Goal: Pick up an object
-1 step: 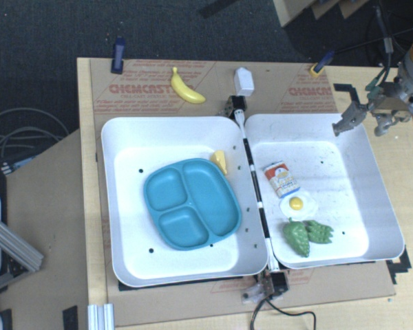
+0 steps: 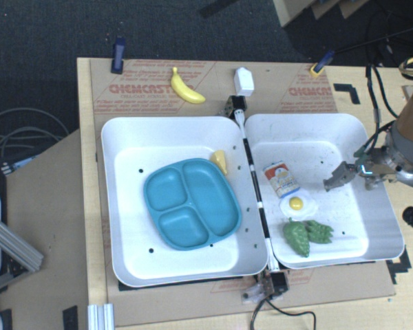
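The gripper [image 2: 337, 178] is hovering in the right bin [image 2: 344, 126]; finger state cannot be determined. Left of it are lying a small carton [image 2: 281, 179], fried egg [image 2: 297, 204] and green leafy toy [image 2: 306, 233]. The carton, probably light and stiff, is offering flat sides for grasping.

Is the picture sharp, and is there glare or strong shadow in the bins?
Camera view: mostly sharp; the claw looks slightly blurred. The right bin is bright, without hard glare. Soft shadows lie under the blue tray and claw.
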`<state>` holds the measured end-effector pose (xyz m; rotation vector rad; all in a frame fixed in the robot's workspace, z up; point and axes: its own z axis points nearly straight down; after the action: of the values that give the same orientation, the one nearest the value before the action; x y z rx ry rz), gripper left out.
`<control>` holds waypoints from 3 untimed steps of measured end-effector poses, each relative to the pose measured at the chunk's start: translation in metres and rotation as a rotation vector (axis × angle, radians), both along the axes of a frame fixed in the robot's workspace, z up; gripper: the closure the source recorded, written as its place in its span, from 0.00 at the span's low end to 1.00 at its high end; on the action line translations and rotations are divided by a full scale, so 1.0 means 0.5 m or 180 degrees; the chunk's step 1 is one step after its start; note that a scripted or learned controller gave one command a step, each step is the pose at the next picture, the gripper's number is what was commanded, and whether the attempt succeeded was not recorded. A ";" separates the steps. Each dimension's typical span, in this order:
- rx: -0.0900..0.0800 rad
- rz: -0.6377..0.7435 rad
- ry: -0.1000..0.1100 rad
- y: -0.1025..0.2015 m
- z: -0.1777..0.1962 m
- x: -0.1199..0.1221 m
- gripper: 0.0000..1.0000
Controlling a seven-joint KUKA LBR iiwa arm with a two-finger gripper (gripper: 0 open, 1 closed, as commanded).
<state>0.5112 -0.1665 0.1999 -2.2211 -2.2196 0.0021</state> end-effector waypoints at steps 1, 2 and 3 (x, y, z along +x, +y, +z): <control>0.0003 0.0002 0.0001 0.078 -0.119 -0.065 0.00; 0.0002 0.0004 -0.0003 0.149 -0.231 -0.065 0.00; 0.0000 -0.0003 -0.0008 0.149 -0.212 -0.065 1.00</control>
<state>0.4789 -0.0922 0.0940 -2.2233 -2.2200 -0.0007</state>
